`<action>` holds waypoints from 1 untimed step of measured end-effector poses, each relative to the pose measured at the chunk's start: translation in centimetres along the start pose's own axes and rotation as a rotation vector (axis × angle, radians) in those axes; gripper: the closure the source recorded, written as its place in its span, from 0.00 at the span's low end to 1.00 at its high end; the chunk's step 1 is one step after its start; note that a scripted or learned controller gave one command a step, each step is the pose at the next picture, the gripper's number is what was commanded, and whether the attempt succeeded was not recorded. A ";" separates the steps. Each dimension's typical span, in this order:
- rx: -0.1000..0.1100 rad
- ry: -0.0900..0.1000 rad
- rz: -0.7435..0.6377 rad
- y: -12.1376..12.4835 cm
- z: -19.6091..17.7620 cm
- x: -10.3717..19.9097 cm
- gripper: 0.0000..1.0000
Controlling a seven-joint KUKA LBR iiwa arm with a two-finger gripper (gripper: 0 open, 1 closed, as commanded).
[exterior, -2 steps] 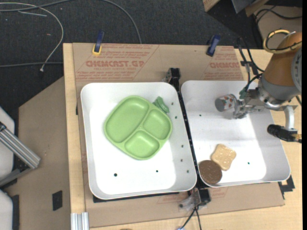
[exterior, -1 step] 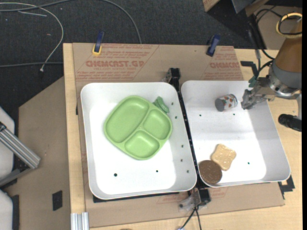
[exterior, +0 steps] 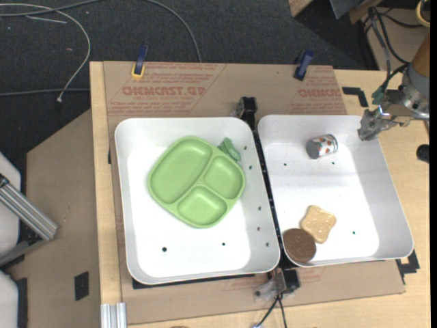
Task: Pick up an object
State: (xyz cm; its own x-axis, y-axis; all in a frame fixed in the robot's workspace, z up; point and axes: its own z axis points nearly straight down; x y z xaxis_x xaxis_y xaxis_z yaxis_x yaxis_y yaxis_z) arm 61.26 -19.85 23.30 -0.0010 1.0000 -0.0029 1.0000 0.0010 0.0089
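Observation:
In the right bin a small silver can lies on its side near the back. A tan toast-shaped piece and a brown round disc lie at the bin's front left, touching each other. A green divided plate lies in the left bin, with a small green item at its back right edge. My gripper hangs over the right bin's back right rim, to the right of the can, with nothing seen between its fingers.
The bins sit on a cardboard sheet held by blue clamps at the back. Black clips join the bins in the middle. Cables and boxes lie beyond the bench.

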 end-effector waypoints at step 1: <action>0.003 0.001 0.000 0.1 -3.3 0.0 1.00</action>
State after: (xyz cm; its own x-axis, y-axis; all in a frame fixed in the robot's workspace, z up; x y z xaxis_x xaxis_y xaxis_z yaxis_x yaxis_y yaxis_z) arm 61.37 -19.87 26.61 -0.0013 1.0000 -0.0016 1.0000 0.0013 0.0055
